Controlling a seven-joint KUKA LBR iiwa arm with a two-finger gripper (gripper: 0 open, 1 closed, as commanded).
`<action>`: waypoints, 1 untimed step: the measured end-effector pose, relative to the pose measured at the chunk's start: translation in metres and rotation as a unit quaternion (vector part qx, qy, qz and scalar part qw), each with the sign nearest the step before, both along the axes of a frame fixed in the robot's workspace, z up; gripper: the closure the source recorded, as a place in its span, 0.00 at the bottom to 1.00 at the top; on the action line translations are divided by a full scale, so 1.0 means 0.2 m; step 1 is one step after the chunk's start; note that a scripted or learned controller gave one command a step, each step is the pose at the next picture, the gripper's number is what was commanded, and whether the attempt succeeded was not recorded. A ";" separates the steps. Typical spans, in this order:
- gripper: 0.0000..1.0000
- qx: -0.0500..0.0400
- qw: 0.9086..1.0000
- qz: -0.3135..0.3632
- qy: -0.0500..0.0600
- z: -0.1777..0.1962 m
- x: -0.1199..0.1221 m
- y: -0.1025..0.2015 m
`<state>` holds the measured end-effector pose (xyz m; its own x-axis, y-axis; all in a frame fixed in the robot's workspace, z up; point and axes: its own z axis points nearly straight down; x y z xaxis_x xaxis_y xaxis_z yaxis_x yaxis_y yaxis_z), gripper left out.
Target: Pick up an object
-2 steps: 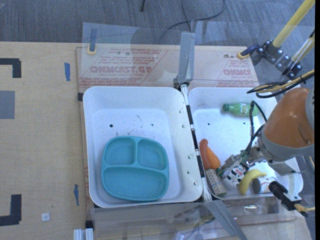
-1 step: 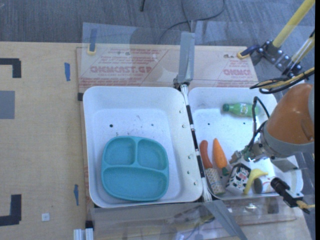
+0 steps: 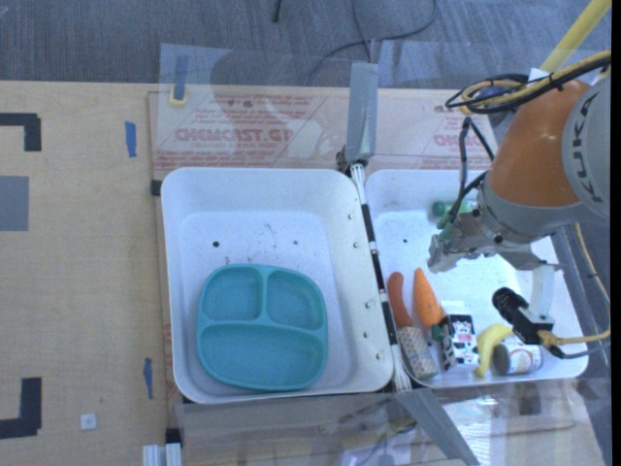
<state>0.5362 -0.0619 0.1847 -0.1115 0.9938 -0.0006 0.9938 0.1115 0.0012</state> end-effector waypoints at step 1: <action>0.00 0.000 1.000 0.000 0.000 0.00 0.00 0.00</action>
